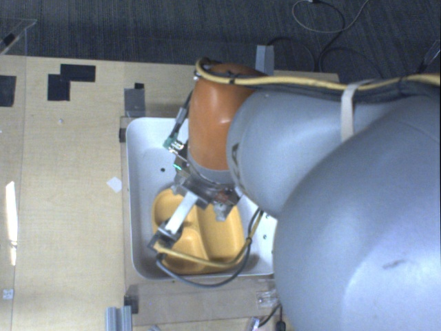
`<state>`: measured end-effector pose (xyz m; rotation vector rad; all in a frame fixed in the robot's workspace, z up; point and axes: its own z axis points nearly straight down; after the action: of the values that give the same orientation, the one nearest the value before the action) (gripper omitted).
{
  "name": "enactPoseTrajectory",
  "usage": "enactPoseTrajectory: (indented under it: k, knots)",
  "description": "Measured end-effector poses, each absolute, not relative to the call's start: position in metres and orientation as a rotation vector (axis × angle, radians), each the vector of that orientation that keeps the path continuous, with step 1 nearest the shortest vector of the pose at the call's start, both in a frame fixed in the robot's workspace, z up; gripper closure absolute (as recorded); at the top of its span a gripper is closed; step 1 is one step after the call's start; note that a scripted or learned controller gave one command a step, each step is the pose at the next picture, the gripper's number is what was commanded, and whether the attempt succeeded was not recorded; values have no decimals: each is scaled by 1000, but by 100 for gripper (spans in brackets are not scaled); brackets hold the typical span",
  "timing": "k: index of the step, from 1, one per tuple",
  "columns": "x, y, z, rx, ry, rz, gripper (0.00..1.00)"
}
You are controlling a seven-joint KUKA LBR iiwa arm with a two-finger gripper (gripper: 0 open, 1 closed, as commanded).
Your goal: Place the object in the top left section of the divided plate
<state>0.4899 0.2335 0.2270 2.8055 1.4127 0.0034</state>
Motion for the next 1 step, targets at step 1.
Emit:
enactPoseTrajectory:
  k: [1]
  knots:
    - [501, 235, 194, 2765, 1493, 0, 0]
